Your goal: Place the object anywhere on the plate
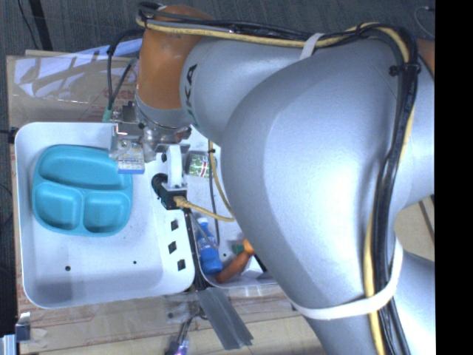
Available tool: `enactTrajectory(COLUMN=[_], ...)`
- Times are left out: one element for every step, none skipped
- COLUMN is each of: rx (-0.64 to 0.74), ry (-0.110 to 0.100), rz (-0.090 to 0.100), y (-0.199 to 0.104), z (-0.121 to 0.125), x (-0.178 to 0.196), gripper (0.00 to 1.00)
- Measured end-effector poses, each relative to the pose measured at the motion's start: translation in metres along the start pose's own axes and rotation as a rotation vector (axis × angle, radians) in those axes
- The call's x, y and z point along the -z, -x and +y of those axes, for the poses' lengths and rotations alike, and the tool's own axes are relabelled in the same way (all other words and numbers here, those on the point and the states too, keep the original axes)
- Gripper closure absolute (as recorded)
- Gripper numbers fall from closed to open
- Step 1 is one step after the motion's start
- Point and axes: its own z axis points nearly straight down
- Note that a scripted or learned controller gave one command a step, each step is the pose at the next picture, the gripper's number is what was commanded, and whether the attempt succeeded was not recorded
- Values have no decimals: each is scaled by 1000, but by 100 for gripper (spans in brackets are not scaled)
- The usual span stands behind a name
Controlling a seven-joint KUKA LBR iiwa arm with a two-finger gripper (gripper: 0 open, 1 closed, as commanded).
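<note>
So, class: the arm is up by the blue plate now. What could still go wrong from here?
1. The gripper sits at the divided blue plate's upper right rim; a release here might land on the rim and slide into the white bin.
2. The bulky grey arm hides most of the other bin, so items there, like the orange object, could get knocked.

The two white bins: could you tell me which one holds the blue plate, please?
The left bin holds the blue plate; the right bin, mostly hidden under the arm, shows small cluttered items instead.

i am looking down at a dark grey carpet floor point(81, 13) lying past the bench. the wooden bench top point(55, 76) is shining a little under the light. a black pole point(35, 9) is leaning over the floor.
</note>
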Motion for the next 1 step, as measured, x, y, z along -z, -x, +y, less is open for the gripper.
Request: enactTrajectory(rx=[-1], ry=[0], rz=[0], y=[0], z=[0], x=[0], gripper=[0])
